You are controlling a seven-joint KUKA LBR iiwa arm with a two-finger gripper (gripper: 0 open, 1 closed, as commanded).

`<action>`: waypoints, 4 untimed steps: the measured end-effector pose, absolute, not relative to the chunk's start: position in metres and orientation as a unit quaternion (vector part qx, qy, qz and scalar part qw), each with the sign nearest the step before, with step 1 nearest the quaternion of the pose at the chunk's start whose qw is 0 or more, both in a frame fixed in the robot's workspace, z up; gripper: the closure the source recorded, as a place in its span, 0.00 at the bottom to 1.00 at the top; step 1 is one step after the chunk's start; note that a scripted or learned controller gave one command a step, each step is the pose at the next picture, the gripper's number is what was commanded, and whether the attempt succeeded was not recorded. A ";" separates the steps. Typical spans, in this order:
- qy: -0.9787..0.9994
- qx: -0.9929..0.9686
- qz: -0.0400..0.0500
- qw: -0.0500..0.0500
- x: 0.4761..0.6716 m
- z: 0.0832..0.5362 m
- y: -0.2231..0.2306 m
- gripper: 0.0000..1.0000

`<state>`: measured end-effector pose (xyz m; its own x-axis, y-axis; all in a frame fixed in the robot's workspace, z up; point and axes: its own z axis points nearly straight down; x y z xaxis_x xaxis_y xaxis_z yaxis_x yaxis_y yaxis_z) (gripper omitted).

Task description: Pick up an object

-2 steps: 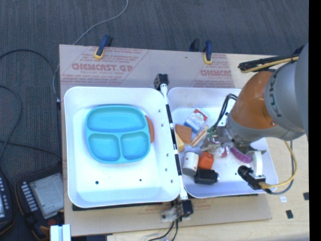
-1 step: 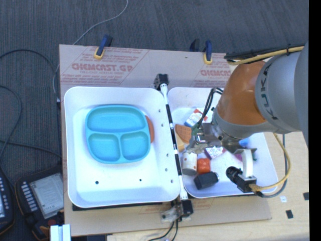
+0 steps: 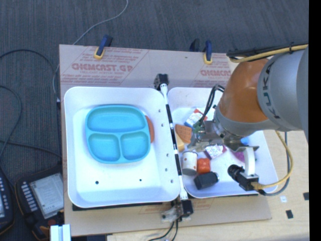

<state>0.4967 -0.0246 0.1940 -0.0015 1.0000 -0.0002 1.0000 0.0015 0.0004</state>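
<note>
My gripper point(image 3: 199, 136) is low in the right bin point(image 3: 268, 172), among a heap of small objects. Just left of it lies an orange wedge point(image 3: 182, 132), and behind it a white and red packet point(image 3: 193, 118). In front of it stand a white cylinder point(image 3: 189, 161) and a small orange-red block point(image 3: 203, 165), with a black object point(image 3: 205, 180) nearer the bin's front wall. A pink and white packet point(image 3: 215, 151) lies right under the wrist. The arm's orange band hides the bin's back right part.
The left bin point(image 3: 80, 185) holds a blue divided plate point(image 3: 118, 133) with an orange object point(image 3: 151, 129) tucked at its right edge. A purple item point(image 3: 239, 157) and a blue piece point(image 3: 244, 142) lie right of the gripper. Clamps and cables sit along the board's far edge.
</note>
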 end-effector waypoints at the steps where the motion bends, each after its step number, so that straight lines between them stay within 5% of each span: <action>1: 0.708 0.706 0.000 0.001 0.498 0.204 -0.025 1.00; 2: 0.708 0.706 0.000 0.001 0.498 0.204 -0.025 0.00; 3: 0.708 0.706 0.000 0.001 0.498 0.204 -0.025 0.00; 4: 0.706 0.708 -0.002 -0.001 0.483 0.099 -0.108 0.00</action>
